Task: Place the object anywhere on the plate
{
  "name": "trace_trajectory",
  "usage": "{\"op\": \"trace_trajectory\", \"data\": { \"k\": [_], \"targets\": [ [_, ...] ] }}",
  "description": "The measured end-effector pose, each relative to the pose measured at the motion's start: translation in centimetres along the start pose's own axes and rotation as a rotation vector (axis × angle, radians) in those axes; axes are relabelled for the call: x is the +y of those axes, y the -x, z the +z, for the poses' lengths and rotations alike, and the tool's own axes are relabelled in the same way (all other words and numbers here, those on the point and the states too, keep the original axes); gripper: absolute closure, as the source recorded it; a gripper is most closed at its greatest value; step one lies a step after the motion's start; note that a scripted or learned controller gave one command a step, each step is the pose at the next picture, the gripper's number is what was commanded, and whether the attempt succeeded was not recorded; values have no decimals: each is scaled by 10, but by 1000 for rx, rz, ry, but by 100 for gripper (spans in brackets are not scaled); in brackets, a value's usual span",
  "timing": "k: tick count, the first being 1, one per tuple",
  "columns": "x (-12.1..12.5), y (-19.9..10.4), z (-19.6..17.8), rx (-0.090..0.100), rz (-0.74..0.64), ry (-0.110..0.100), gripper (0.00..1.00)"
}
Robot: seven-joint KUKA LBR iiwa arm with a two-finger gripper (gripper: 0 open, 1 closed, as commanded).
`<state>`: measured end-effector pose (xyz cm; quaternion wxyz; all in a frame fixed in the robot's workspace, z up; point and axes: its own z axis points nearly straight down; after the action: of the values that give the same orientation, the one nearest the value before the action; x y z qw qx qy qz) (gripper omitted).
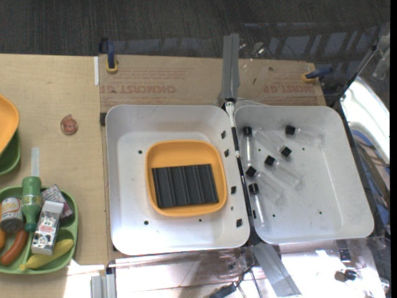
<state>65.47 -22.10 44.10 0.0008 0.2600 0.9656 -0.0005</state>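
"Wooden bench [49, 92] on the left, brown cardboard [167, 85] along the back, and the two white bins side by side in front of it. What's in them?"

"The left bin [118, 166] has a yellow plate [186, 149] sitting roughly in its middle. A dark ribbed block [188, 186] lies flat on that plate, within the rim and a little toward the near edge."

"And the right bin [338, 197]?"

"Clear tubes with black caps [273, 161], scattered loosely across its left half. None of them touches the plate; the wall between the bins separates them from it."

"So how far along is the job?"

"If the ribbed block is the object meant — and it's the only thing on the plate — then I'd say the placing is done. It rests level, with nothing propped on the rim and nothing hanging over."

"What about the jaws?"

"I cannot tell how they stand. Nothing is touching the block, so I judge it to be lying free."

"Is anything left to do?"

"Not much, I think. Should the tubes also count as objects, they would remain to be moved — but the task names one thing only."

"And off to the far left?"

"A green tray of toy food [37, 241] on the bench, well apart from both bins."
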Motion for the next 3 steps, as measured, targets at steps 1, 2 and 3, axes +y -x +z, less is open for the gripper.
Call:
{"op": "trace_trajectory", "data": {
  "k": [1,2,3],
  "targets": [
    [-1,-3,0,1,-160,0,0],
    [0,-3,1,1,-342,1,0],
    [1,0,-2,-4,-483,1,0]
  ]
}}
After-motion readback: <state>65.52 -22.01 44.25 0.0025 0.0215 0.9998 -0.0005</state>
